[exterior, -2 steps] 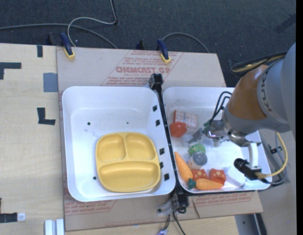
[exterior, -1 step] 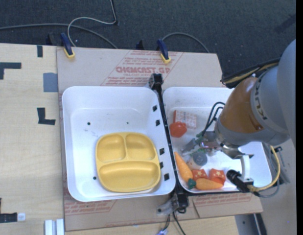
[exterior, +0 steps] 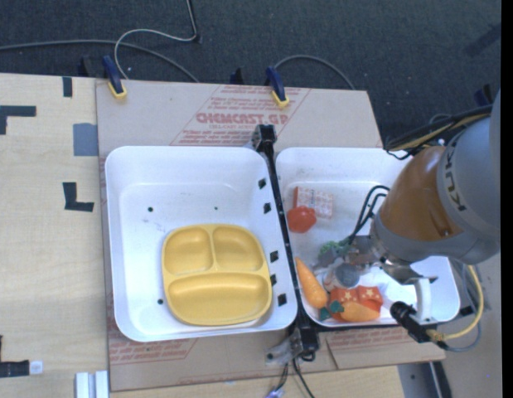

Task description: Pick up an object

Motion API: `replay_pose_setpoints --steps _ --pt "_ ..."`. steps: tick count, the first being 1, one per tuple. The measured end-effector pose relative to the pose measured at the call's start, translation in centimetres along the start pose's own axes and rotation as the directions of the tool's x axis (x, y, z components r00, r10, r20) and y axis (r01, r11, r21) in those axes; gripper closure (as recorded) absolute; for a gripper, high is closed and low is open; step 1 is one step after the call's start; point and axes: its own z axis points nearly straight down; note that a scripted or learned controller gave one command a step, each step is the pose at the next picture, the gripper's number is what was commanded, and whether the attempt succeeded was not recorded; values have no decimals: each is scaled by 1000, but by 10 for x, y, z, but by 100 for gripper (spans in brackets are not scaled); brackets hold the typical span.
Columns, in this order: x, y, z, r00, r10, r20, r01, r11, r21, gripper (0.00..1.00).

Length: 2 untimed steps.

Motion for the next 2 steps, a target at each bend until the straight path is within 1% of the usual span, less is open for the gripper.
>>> replay_pose_setpoints --steps 1,2 --pt "-1 3 -11 1000 1 4 -1 1000 -7 100" --pt "-28 -3 -116 1000 3 -1 -3 1000 16 100"
